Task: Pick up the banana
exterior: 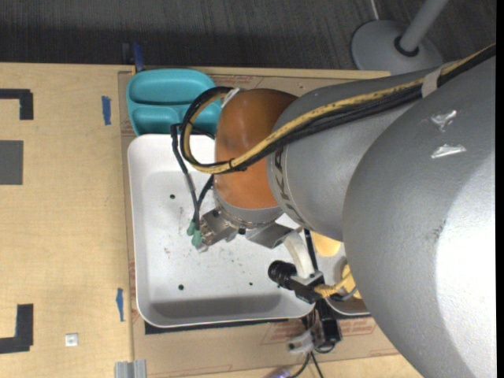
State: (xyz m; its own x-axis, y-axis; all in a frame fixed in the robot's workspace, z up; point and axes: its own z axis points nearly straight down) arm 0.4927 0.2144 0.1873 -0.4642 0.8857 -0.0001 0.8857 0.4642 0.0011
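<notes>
We see a tan bench [63, 235] marked with black shapes and bits of blue tape, and on it rests a shallow white bin [157, 250], with a teal object [161, 97] lying at the bin's far edge.

arm [394, 211]: grey, bulky | band [244, 152]: orange | cables [189, 144]: black and yellow, looped

tool [198, 235] over left bin [157, 211] — mid-floor
</notes>
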